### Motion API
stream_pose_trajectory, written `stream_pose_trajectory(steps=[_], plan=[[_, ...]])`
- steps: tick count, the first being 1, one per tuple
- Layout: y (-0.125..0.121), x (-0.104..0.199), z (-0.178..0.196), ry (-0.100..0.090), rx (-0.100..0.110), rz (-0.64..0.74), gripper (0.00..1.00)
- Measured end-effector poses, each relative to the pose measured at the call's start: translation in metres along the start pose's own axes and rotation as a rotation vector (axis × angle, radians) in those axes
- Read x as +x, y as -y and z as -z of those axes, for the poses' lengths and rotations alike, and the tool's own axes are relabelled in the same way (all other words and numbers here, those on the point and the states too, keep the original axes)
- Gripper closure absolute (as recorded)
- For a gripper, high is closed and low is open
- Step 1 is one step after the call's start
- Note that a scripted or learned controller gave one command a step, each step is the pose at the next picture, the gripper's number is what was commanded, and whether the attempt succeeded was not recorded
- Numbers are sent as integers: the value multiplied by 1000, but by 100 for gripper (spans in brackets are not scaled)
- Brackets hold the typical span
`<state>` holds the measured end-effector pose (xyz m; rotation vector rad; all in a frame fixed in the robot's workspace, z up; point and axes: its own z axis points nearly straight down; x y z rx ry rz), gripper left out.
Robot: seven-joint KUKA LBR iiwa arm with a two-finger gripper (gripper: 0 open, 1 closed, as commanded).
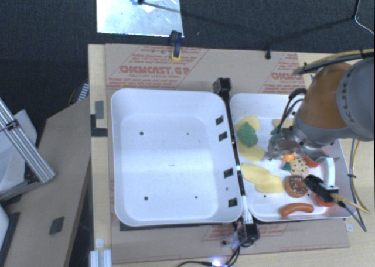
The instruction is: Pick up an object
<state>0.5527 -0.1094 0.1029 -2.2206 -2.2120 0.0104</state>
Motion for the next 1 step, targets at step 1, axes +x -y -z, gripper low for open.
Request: stream_pose_trajectory(steps=[1], plan=[[69,2,-20,-1,-7,2,100]])
